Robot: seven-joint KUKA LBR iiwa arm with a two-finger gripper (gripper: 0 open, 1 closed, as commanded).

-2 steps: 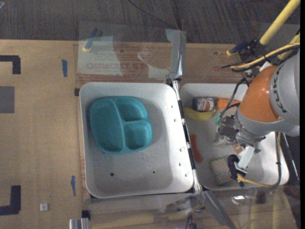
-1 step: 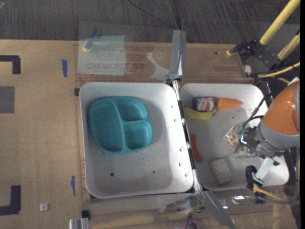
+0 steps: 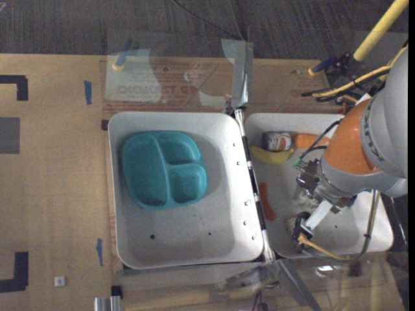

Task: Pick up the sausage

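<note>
The sausage point(image 3: 264, 201) is a thin red-orange stick lying along the left wall of the right bin point(image 3: 376, 238). My gripper point(image 3: 305, 190) hangs over the middle of that bin, a short way to the right of the sausage and apart from it. Nothing is visibly held. The grey arm with its orange band point(image 3: 350, 151) reaches in from the right and covers much of the bin's right half.
A small can point(image 3: 277, 140), a yellow banana point(image 3: 271, 155) and an orange item point(image 3: 306, 140) lie at the back of the right bin. A teal divided plate point(image 3: 163, 168) sits in the left bin point(image 3: 194, 238). A raised divider point(image 3: 249, 186) separates the bins.
</note>
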